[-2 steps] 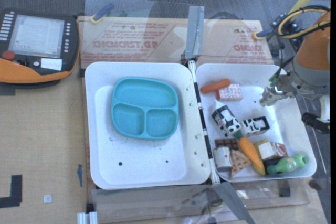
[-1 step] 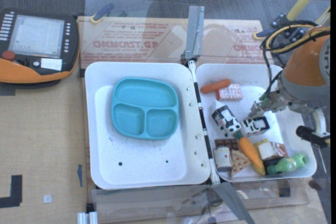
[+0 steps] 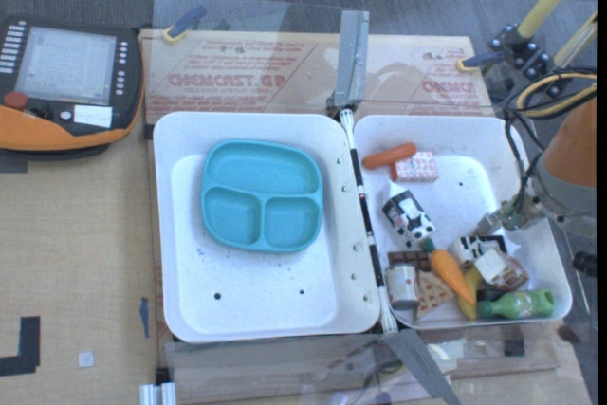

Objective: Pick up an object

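My gripper hangs low over the right side of the right bin, just above a small black-and-white piece and a toast-like toy. Nothing shows between its tips. The bin's other toys lie to its left and in front: an orange sausage, a pink-and-white box, a black-and-white cow, a carrot, a small can and a green bottle.
The left bin bears a blue divided plate. A teach pendant lies at the far left of the bench. Cables and a yellow-handled clamp crowd the back right. The arm's orange band rises at the right.
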